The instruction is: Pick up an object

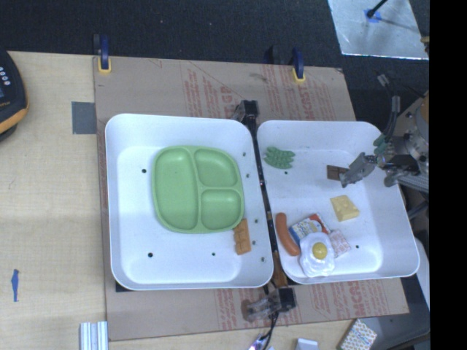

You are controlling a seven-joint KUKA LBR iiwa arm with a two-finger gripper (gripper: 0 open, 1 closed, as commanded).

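Note:
My gripper [359, 170] reaches into the right bin [365, 138] from the right edge, low over its upper right part. A small dark brown piece [335, 172] lies just left of the gripper's tip, touching it or nearly so. Below them sits a yellow cheese block [344, 208]. Toward the bin's front lie a red sausage [285, 234], a small printed packet [306, 227], a fried egg [318, 254] and a pink and white piece [339, 243]. A green leafy piece [279, 157] lies at the upper left of this bin.
The left bin [128, 195] holds a green divided plate [197, 188] and an orange-brown cracker [241, 237] near its right wall. Blue clamps [103, 53] [297, 64] pin the cardboard sheet at the back. A dark device [9, 93] sits at the far left.

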